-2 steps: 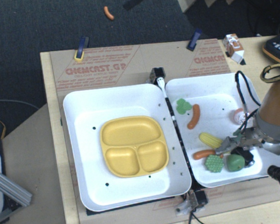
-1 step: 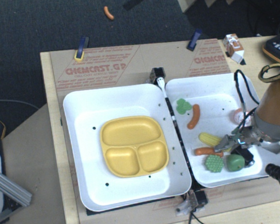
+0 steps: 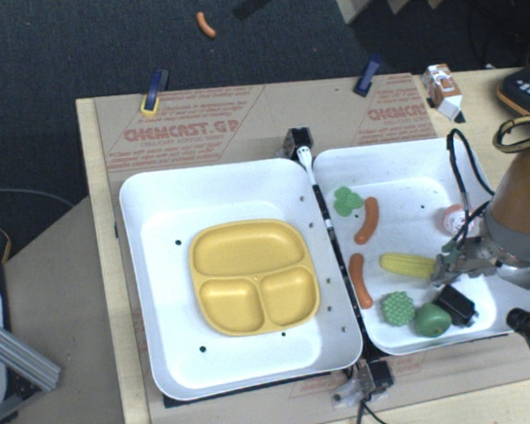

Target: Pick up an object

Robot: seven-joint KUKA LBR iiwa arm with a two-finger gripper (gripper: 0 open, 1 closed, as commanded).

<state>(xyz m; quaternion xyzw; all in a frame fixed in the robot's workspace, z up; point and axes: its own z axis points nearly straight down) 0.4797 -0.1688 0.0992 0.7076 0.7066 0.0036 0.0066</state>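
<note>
The right bin (image 3: 382,161) holds several toy foods: a green broccoli piece (image 3: 346,200), an orange-red sausage (image 3: 368,220), a second sausage (image 3: 359,281), a yellow corn cob (image 3: 405,263), a bumpy green piece (image 3: 398,308) and a smooth green fruit (image 3: 432,321). My gripper (image 3: 444,277) is low in this bin at its right side, right at the corn cob's right end and just above the green fruit. The wrist hides the gripper's tips. A small pink-and-white round object (image 3: 454,219) lies behind the gripper near the bin's right wall.
A yellow divided plate (image 3: 253,275) sits in the middle of the left bin (image 3: 158,265). A black cable (image 3: 456,167) loops over the right bin's far right. Clamps (image 3: 152,93) hold the cardboard bench top at the back.
</note>
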